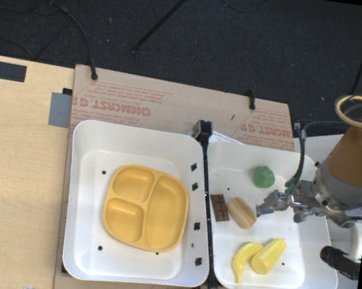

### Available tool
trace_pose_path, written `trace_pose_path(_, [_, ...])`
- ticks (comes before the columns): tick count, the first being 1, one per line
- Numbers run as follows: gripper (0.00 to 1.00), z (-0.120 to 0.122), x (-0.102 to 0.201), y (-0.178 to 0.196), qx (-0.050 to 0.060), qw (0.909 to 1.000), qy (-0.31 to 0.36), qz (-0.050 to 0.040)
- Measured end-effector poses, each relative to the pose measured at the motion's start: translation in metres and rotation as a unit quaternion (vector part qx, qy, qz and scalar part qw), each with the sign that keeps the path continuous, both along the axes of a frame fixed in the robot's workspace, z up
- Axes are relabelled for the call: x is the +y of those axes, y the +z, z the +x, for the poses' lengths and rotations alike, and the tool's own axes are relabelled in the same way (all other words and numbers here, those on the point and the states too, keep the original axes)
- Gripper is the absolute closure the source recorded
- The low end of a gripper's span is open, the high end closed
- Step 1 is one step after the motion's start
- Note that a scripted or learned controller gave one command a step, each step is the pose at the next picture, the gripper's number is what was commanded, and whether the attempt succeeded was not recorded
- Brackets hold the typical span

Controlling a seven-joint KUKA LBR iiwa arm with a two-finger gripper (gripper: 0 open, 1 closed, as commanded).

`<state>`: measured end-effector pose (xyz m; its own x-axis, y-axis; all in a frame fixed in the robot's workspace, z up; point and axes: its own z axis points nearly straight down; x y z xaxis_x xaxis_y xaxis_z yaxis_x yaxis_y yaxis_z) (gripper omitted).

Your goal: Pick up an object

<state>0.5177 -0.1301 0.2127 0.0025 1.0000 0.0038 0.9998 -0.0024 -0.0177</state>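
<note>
- Bins sit side by side on your bench; take the black divider (200,204) between them as your landmark
- Left of the divider, the left bin (92,154) carries a yellow sectioned plate (146,208), lying flat near the bin's middle
- Right of the divider, the right bin (312,278) gives you the candidates: a brown chocolate bar (219,207) just beside the divider, a tan wooden block (242,212) touching the bar's right side
- Farther right and toward the back you see a green ball (264,176); toward the front, a banana (243,261) lies against a yellow bottle (268,256)
- Your gripper (282,204) hangs over the right bin, well right of the divider, between the ball and the bottle, with nothing seen between its fingers; I cannot tell how wide they stand
</note>
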Motion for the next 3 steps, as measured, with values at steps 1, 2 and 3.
trace_pose_path(1, [0.00, 0.003, 0.000, 0.007, -0.007, 1.0000, 0.001, -0.0011])
trace_pose_path(2, [0.00, 0.007, 0.000, -0.037, -0.006, 1.0000, 0.001, -0.0009])
trace_pose_path(3, [0.00, 0.007, 0.004, -0.080, -0.005, 1.0000, 0.001, -0.0007])
